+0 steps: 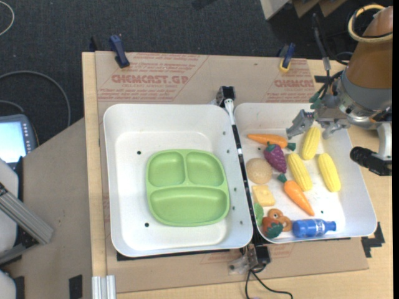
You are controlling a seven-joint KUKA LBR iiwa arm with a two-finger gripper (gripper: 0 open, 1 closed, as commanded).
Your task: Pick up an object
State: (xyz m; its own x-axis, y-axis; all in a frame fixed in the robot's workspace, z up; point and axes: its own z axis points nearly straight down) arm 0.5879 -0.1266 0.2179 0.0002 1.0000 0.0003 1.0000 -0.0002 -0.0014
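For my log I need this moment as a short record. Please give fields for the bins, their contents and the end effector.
left bin: green divided plate
right bin: three corn cobs, two carrots, purple grapes, blue bottle, cheese wedge, beige round item
end effector: over right bin's far side, near the top corn cob
held object: none seen

Bright, even overhead light; soft shadows inside the white bins; sharp focus, slight glare on the rims.

Divided plate in left bin; toy food in right bin.
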